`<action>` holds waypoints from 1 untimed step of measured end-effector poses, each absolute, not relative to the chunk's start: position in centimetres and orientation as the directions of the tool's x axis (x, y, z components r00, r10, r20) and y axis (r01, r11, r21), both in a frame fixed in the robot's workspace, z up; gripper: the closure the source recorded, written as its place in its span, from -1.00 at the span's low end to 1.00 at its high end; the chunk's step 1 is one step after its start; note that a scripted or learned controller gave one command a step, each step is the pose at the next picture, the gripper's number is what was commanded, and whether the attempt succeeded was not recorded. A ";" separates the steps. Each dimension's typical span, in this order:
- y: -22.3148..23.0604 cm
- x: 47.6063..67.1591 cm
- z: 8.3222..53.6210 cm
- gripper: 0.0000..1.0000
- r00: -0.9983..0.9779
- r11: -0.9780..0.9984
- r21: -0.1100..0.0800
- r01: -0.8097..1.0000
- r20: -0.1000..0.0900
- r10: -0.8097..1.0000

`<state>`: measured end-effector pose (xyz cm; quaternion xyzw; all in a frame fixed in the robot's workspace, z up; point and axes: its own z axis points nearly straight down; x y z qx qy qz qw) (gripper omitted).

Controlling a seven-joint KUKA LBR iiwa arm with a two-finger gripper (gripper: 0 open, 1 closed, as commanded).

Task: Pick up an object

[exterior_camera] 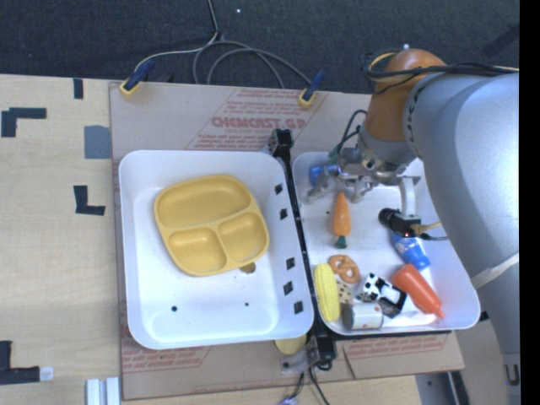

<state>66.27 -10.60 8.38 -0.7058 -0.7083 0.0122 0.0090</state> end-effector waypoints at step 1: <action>-9.8 64.3 8.6 -1.00 0.000 0.000 0.002 1.000 -0.003 1.000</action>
